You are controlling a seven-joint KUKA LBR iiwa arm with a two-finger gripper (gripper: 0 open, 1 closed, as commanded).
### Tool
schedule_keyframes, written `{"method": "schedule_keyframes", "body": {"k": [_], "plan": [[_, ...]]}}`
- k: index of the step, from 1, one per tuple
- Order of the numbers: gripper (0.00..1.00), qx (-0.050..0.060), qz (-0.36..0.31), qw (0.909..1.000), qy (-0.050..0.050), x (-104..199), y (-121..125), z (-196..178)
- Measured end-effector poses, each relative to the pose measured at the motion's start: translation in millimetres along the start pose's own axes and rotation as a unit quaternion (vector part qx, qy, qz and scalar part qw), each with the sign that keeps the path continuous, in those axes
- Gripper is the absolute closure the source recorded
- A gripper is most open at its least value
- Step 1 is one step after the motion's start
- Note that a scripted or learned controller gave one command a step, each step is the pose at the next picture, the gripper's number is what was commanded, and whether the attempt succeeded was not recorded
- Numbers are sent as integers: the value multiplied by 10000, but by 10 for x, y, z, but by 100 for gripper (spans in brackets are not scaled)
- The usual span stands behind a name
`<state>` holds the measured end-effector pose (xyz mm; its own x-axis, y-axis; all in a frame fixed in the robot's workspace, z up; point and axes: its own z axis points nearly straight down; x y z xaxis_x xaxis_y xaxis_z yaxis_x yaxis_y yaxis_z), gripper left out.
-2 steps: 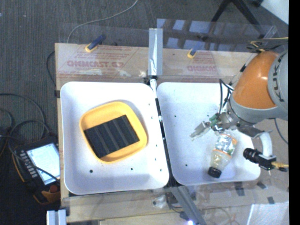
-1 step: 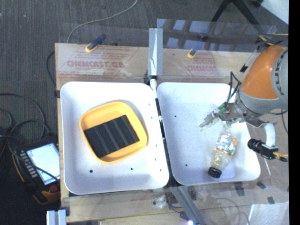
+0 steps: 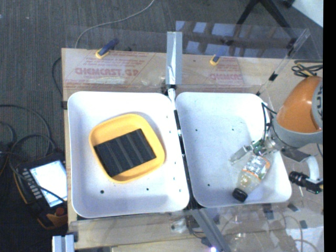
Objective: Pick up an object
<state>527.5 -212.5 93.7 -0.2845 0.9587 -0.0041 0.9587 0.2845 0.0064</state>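
A clear plastic bottle point(image 3: 251, 175) with a black cap lies on its side in the right bin point(image 3: 220, 119), near the bin's front right corner, cap pointing toward the front edge. My gripper point(image 3: 253, 150) hangs just above the bottle's far end, reaching in from the right under the orange band of the arm point(image 3: 299, 112). It looks close to or touching the bottle's base; contact is unclear. A yellow dish point(image 3: 127, 147) with a black ribbed slab point(image 3: 125, 151) resting in it sits in the middle of the left bin point(image 3: 84, 193).
The divider between the bins runs down the middle point(image 3: 180, 140). Behind the bins lies a cardboard sheet point(image 3: 121, 72) with clamps. Cables and a small screen device point(image 3: 44, 180) lie on the floor to the left. The arm's body crowds the right bin's right rim.
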Motion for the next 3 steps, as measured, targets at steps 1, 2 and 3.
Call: {"method": "schedule_keyframes", "body": {"k": [1,2,3], "plan": [[0,37,1333,9911,6,-119,14,-499],[0,12,997,9950,51,11,-164,-32],[0,34,1018,9948,18,83,-148,-340]]}}
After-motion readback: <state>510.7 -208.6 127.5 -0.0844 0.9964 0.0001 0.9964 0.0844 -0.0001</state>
